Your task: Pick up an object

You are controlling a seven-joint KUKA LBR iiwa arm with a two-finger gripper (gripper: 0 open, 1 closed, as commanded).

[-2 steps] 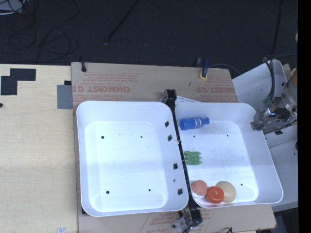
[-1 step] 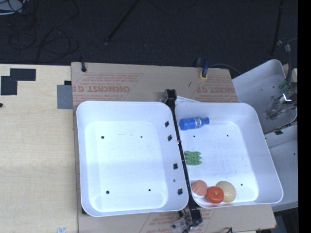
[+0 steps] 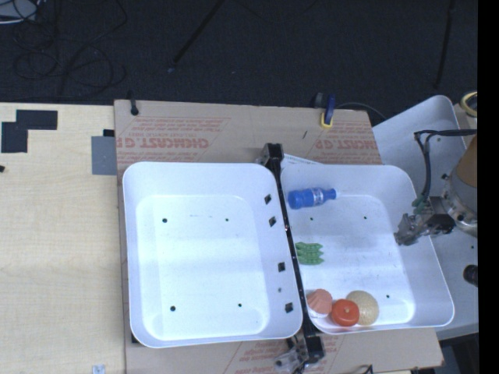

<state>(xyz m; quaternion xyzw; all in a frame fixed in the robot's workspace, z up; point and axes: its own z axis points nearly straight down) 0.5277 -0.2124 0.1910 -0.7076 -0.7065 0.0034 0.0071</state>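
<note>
The right bin [image 3: 390, 179] holds a blue bottle [image 3: 310, 198] lying on its side near the back left. A small green ridged piece [image 3: 309, 253] lies by the bin's left wall. In the front corner sit a pink piece [image 3: 319, 301], a red round piece [image 3: 345, 312] and a tan round piece [image 3: 363, 306], close together. My gripper [image 3: 408, 231] hangs at the right wall of this bin, far from all these objects, with nothing visible between its fingers.
The left bin [image 3: 132, 209] stands beside the right one, with a black divider rail [image 3: 284, 240] between them. Cardboard [image 3: 203, 135] lies under both bins. Cables [image 3: 425, 162] hang near the arm at the right.
</note>
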